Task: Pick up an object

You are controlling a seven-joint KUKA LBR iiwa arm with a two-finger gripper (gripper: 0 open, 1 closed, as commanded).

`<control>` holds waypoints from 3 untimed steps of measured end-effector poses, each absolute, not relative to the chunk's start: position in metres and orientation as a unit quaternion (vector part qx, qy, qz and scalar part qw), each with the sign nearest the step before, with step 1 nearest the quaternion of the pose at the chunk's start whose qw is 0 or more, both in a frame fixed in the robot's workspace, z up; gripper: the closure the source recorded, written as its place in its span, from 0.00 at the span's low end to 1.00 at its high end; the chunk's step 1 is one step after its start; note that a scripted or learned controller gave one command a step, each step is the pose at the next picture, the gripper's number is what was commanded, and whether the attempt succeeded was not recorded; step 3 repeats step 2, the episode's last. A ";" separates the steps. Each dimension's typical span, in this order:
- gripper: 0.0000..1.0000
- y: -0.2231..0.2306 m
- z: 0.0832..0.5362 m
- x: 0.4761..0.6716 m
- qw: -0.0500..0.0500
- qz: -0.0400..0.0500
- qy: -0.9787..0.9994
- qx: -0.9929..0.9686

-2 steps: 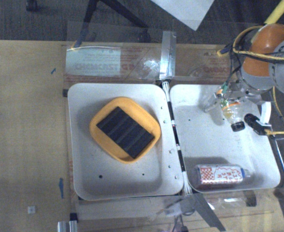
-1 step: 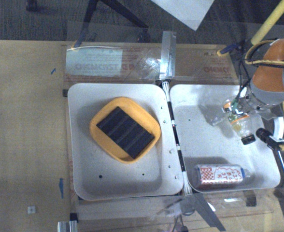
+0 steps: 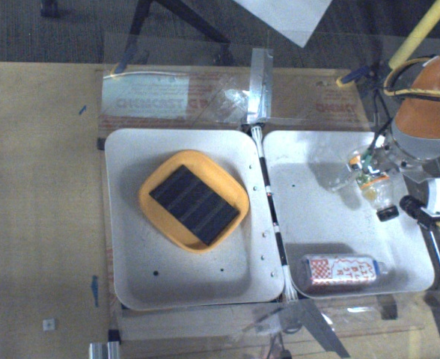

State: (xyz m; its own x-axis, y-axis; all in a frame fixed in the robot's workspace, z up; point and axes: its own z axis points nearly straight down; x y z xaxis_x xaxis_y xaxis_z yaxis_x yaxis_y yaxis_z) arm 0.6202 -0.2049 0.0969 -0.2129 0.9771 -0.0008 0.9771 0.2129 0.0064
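Two shallow white bins are shown side by side on the bench (image 3: 33, 200). The left bin (image 3: 123, 275) carries an orange dish with a dark ribbed panel (image 3: 194, 200), lying tilted near the middle. The right bin (image 3: 310, 155) carries a clear bottle with a red-and-white label (image 3: 343, 270), laid on its side close against the near wall, cap end toward the right.

The arm (image 3: 422, 118) is seen at the right edge, reaching over the far right part of the right bin. The hand (image 3: 371, 174) is placed low over the bin floor amid wires and small fittings; something clear and glinting appears beneath it, but it cannot be told whether this is a separate object or part of the tool. How far the hand is open, and whether anything is held, cannot be told.

Risks, as judged from this layout:
- The bottle is round and lies against the wall; it may be rolled or pinned by a closing hand, and one finger may be blocked by the wall.
- The dish is wide and smooth-rimmed; a grip across it is likely to slip, so only the rim offers purchase.
- The raised divider (image 3: 269, 200) between the bins stands in the way of any low sweep from right bin to left.

Beyond the bins, a taped clear sheet (image 3: 175, 99) lies on the bench, and chair legs (image 3: 153, 6) stand on the floor.
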 end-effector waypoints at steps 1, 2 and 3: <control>1.00 -0.215 0.104 0.646 -0.005 0.004 0.715 0.699; 1.00 -0.172 0.188 0.644 0.002 0.000 0.757 0.653; 1.00 -0.172 0.188 0.644 0.002 0.000 0.757 0.653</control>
